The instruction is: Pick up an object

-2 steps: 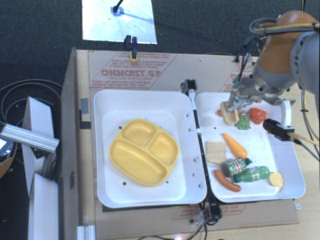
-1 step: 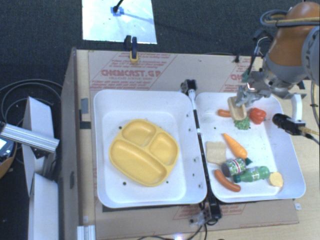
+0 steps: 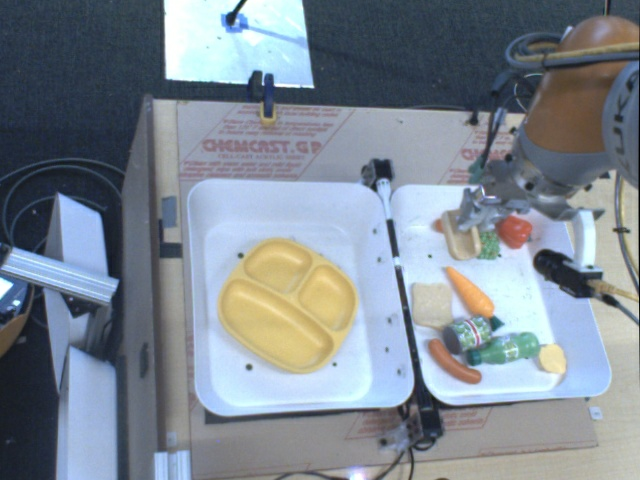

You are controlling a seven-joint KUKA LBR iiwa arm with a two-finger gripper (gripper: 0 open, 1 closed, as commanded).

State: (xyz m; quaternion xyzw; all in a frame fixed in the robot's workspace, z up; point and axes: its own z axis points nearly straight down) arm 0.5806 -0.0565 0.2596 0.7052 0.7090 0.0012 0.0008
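Dark carpet surrounds a cardboard-topped bench [image 3: 300, 138] carrying two shallow white bins. Left bin [image 3: 215, 218] holds a yellow divided plastic tray [image 3: 288, 304], with bare floor all round it. Right bin [image 3: 590, 363] is crowded: an orange carrot [image 3: 468, 291], a tan bread slice [image 3: 432, 304], a green bottle [image 3: 505, 349], a red sausage [image 3: 454, 361]. At its far edge the metal gripper [image 3: 478, 214] hangs over a tan piece [image 3: 461, 242], perhaps bread, partly covering it; whether its jaws are apart I cannot tell. A red tomato [image 3: 515, 231] sits just beside.
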